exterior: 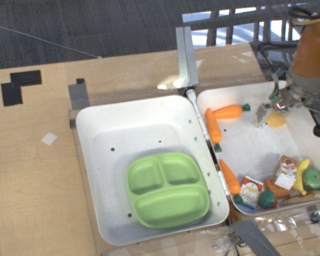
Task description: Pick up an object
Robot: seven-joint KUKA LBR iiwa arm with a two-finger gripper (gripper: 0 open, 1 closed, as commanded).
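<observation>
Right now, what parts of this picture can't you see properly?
1. The pincer over the right bin is too small to tell if it grips the yellow piece beside it.
2. The arm is cut off by the picture's right edge.
3. The toys piled in the bin's near corner overlap; the small box has print too tiny to read.

A light wooden bench [37,193] carries two shallow white bins side by side: the left bin [102,164] toward its middle, the right bin [254,145] by its right edge, their inner rims touching
</observation>
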